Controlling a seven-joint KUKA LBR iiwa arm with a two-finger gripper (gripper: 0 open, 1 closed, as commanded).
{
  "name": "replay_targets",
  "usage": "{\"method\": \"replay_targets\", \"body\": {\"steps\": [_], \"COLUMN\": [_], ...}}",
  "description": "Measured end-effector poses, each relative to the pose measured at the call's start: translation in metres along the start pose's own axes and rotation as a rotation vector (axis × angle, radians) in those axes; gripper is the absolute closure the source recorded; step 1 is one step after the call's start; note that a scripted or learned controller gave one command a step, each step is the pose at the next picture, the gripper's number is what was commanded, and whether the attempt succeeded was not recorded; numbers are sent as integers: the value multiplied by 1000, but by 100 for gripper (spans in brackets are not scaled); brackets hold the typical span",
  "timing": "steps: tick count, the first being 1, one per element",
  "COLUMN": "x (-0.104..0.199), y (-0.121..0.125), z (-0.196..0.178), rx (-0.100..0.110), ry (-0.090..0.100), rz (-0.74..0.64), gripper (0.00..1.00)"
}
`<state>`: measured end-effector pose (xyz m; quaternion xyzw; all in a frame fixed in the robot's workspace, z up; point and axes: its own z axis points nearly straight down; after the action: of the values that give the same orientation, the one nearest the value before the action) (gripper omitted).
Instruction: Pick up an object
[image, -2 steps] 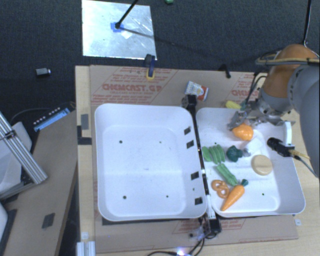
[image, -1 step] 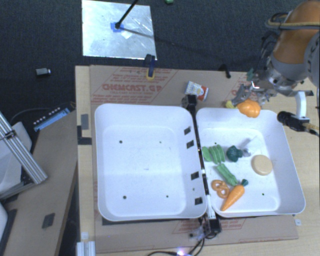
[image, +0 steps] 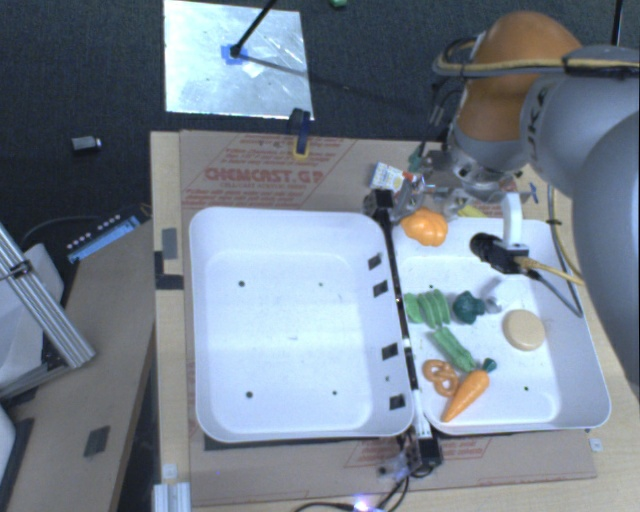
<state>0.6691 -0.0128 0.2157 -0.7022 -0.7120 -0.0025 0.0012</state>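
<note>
Starting at the left, the left bin (image: 290, 320) lies on the desk (image: 110, 340) with its white floor showing, probably kept as the drop-off side. Past the middle rim, the right bin (image: 560, 385) carries all the toy food, scattered loosely so each piece can be reached from above. There are green pea pods (image: 427, 307), a pretzel (image: 438, 373), a carrot (image: 467, 393) lying on a slant, a dark teal lump (image: 467, 306) and a pale round biscuit (image: 523, 329).

At that bin's far left corner sits an orange fruit (image: 425, 228), smooth, glossy and rounded. It looks to me like the piece being gone for. The end effector (image: 430, 200) hangs just over it, the arm bent down steeply from the right. From here I can't tell whether the end effector is spread or pressed together, nor whether it touches the fruit. A shape that round may slip unless it is taken squarely across the middle.
</note>
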Motion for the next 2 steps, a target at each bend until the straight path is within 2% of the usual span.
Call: {"method": "replay_targets", "body": {"steps": [1,2], "x": [10,125], "y": [-61,-53], "z": [-31,2], "rx": [1,3], "ry": [-4,0], "rz": [11,1], "gripper": [100,100]}}
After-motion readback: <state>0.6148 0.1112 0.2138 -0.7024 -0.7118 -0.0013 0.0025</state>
